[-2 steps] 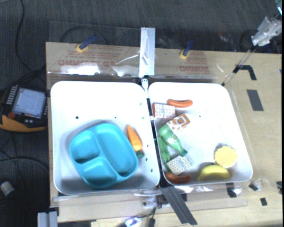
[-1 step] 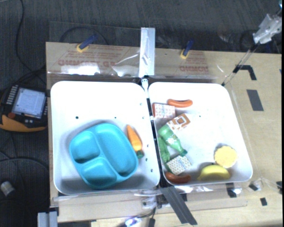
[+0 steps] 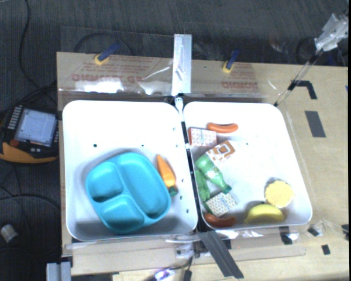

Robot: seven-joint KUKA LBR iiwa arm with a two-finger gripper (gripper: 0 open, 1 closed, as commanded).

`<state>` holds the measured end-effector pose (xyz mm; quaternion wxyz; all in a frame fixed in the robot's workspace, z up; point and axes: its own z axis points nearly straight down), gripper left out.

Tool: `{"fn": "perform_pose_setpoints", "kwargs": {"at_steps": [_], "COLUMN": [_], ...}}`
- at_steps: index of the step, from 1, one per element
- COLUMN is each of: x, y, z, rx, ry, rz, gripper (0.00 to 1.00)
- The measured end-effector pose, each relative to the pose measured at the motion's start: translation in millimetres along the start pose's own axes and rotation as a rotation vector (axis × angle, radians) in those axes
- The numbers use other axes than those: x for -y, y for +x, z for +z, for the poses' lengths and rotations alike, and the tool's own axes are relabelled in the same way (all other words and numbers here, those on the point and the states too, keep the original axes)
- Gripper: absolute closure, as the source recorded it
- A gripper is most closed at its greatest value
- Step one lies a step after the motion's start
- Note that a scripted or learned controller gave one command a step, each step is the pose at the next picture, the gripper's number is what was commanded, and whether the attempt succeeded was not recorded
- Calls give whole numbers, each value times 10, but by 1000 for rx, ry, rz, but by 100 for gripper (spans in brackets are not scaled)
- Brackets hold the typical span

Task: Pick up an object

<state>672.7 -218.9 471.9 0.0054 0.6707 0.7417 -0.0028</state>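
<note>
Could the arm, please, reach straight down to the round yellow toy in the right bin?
Probably yes: the round yellow toy lies in open white floor of the right bin, nothing over it; only the yellow banana sits close beside it.

Light wooden bench (image 3: 327,174), carrying two shallow white bins touching side by side: left bin (image 3: 82,127), right bin (image 3: 257,122). Behind the bins, clear plastic sheet (image 3: 128,75) clipped flat. Right of the right bin, dark tape strips (image 3: 316,123).
</note>
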Motion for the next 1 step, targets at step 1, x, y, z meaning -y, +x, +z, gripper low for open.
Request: {"fn": "perform_pose_setpoints", "kwargs": {"at_steps": [1], "x": [-9], "y": [5], "z": [-93], "rx": [2], "ry": [-1], "rz": [-1], "gripper": [100]}}
